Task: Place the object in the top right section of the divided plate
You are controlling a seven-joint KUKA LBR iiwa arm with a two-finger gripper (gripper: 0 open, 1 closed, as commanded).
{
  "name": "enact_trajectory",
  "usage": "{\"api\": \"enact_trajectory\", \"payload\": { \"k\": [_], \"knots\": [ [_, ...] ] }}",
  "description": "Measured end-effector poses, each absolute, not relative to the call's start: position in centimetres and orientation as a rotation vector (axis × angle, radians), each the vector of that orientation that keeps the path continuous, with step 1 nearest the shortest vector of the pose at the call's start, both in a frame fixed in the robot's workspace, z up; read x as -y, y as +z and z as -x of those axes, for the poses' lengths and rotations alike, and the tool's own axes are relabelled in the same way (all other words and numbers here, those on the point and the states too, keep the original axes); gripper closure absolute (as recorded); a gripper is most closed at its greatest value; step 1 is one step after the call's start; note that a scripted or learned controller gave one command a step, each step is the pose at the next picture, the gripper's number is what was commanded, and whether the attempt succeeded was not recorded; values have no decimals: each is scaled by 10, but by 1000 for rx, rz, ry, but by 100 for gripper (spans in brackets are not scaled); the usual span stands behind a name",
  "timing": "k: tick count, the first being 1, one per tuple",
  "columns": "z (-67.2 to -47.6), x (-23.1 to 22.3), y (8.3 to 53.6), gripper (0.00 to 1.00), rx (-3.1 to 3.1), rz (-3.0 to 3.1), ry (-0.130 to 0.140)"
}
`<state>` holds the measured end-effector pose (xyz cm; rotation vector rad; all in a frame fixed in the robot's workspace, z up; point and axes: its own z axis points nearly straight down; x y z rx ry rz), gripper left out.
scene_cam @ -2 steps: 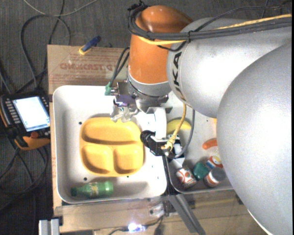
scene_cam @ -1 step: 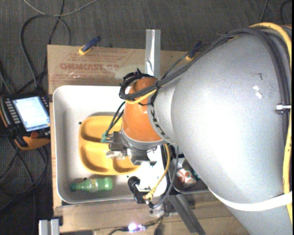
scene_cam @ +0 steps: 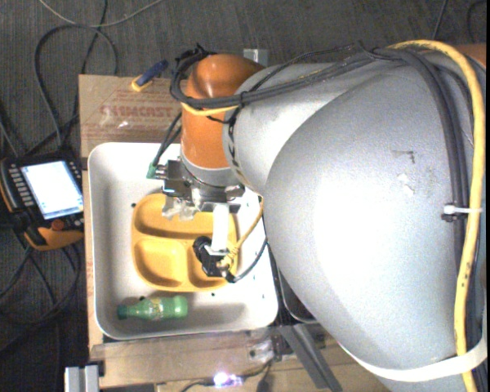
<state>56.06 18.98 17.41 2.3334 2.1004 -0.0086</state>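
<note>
One white bin [scene_cam: 106, 219]: yellow divided plate [scene_cam: 159, 256], green bottle [scene_cam: 153, 308] | gripper [scene_cam: 182, 209] over plate, grip unclear

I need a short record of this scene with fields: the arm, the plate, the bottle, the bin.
arm: grey with orange band, reaching over the bin
gripper: above the plate, fingers hard to make out
plate: yellow, divided, lying in the bin
bottle: green, lying on its side beside the plate, apart from it
bin: white, shallow

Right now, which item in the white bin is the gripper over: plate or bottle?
The yellow divided plate: the gripper hangs over its upper part. The green bottle lies apart on its side near the white bin's bottom edge.
</note>
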Motion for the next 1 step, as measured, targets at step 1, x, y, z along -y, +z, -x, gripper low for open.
{"api": "enact_trajectory", "payload": {
  "k": [1],
  "knots": [
    [-516, -197, 113, 100, -1931, -2476, 1]
  ]
}}
